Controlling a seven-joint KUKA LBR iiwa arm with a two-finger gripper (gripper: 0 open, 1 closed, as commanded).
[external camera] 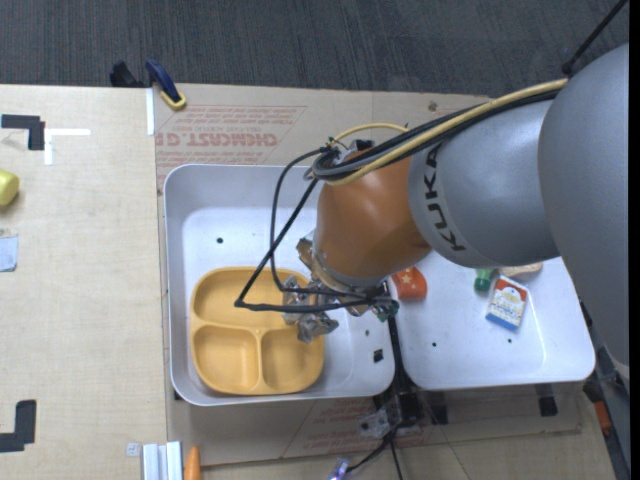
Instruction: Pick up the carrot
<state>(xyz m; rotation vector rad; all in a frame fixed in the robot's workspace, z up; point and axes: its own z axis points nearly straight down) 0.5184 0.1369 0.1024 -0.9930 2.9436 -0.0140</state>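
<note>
While the pincer (315,316) hangs over the yellow plate (225,353) (open or shut, nobody can tell), the likely carrot (410,285) lies just beside it, toward the view's right.

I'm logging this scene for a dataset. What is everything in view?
bins: two, white, side by side on the bench
tray: one, yellow, three compartments, in the left bin
red item: one, orange-red, right bin, partly under the arm; could be the carrot, cannot tell
carton: one, white, blue and red, right bin
green item: one, right bin, beside the carton
yellow item: one, bench's left edge
arm: grey, orange band
end effector: over the tray's right edge
</note>
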